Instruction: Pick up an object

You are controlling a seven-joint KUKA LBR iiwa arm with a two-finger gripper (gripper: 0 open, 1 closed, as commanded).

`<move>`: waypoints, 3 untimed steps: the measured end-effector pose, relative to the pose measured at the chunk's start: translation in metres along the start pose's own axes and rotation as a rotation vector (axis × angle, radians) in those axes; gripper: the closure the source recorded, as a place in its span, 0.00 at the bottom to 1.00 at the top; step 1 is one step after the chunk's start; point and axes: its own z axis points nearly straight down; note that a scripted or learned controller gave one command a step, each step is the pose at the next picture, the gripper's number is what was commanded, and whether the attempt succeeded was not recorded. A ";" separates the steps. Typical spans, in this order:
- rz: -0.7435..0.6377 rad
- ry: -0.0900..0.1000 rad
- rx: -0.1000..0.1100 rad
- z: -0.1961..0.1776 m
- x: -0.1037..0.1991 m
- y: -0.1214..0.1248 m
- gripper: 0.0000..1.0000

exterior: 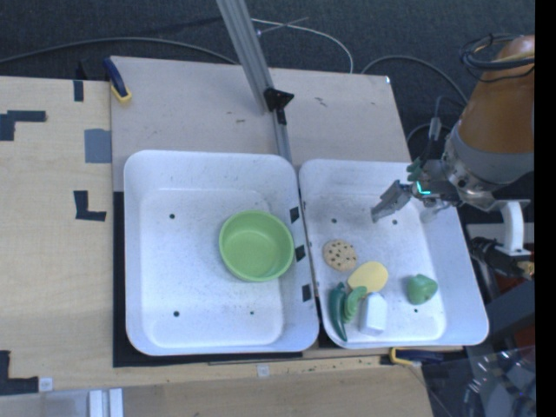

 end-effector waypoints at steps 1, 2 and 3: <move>0.002 0.001 0.007 0.064 -0.001 0.002 0.00; 0.002 0.001 0.008 0.128 -0.002 -0.003 0.00; 0.002 -0.002 -0.001 0.178 -0.002 -0.003 0.00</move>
